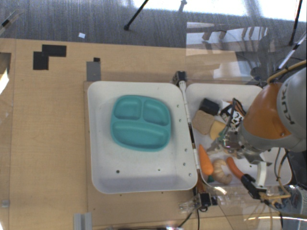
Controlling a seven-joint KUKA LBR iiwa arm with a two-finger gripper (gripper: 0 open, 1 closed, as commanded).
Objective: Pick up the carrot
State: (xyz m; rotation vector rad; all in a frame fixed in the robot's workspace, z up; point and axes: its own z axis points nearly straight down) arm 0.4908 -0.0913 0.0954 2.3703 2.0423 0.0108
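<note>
The one camera is fixed high above the bench [48, 143] and looks down at a slant on both white bins [100, 176], with floor at the far edge.

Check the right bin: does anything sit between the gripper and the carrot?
Nothing visible lies across the gap. The carrot lies near the left wall of the right bin, its upper side exposed. The gripper hangs just to its right. A beige round item crowds the carrot's lower end.
</note>
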